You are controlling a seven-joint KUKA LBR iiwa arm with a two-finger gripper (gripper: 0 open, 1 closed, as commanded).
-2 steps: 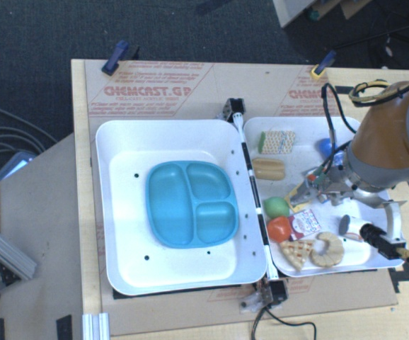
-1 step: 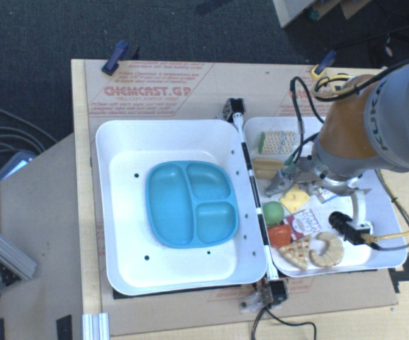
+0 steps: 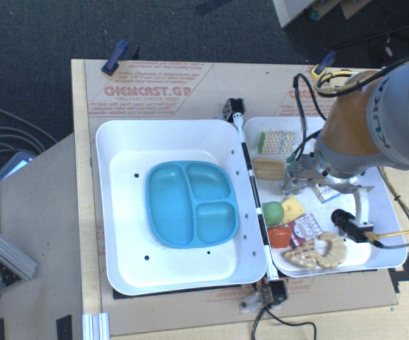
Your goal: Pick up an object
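Reaching in from the right, the arm (image 3: 374, 119) hangs low over the right bin (image 3: 385, 257), its gripper (image 3: 298, 179) down among the objects beside a tan block (image 3: 268, 168). Whether the gripper is open, or has hold of anything, cannot be told from this slant. Nearer the front lie a green ball (image 3: 272, 212), a yellow piece (image 3: 292, 209), a red piece (image 3: 279, 236) and what may be a pretzel-shaped toy (image 3: 316, 252). The left bin (image 3: 119, 190) holds a blue divided tray (image 3: 191, 202).
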